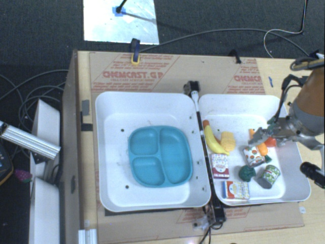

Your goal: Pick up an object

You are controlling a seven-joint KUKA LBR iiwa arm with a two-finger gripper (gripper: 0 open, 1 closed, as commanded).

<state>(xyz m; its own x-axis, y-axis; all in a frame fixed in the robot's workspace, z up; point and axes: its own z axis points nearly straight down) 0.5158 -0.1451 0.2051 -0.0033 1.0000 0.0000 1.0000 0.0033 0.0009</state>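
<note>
The right bin [238,108] holds several small toy foods. A yellow banana [213,141] lies by its left wall, with a yellow corn piece [229,142] beside it. A red-and-white carton [219,165], a small box [235,189], a dark green round item [247,173] and a green can [269,175] sit toward the front. My gripper [262,134] hangs low over the bin's right half. It is just above a small printed box [253,155] and an orange piece [263,149]. I see nothing held in it.
The left bin [114,111] holds a blue divided plate [160,154]. A black clamp [192,88] sits on the ridge between the bins. Cables trail across the floor at the back and left. The arm's grey body [310,111] covers the right bin's far right corner.
</note>
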